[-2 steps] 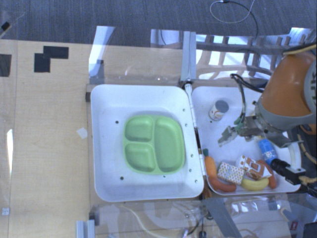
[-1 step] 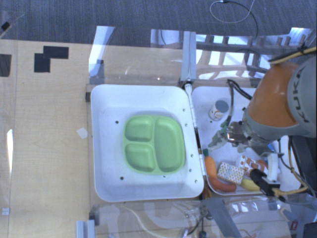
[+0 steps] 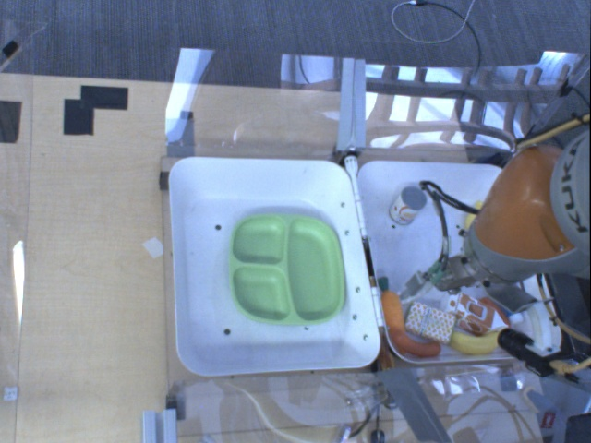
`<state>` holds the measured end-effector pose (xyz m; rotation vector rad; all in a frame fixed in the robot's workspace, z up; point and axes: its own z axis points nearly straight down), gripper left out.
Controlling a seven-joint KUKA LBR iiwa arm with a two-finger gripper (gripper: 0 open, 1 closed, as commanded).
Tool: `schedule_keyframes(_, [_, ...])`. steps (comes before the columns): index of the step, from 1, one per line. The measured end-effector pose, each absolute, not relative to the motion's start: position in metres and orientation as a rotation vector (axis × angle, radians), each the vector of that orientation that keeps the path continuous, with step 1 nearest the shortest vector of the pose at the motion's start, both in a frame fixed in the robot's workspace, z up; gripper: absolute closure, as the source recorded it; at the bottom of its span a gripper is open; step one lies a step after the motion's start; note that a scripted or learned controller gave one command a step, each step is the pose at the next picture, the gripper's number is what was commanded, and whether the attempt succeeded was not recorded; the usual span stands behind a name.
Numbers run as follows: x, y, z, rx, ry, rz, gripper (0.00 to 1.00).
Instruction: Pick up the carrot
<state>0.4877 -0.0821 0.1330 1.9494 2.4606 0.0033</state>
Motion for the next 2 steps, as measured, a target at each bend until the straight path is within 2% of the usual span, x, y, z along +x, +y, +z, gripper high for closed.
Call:
schedule_keyframes(1, [0.491,-0.092,0.099,1.99,2.405,0.007,0.0])
schedule_keyframes(2, [0.523,-0.062,0.186,1.784,2.579,0.006,0.0])
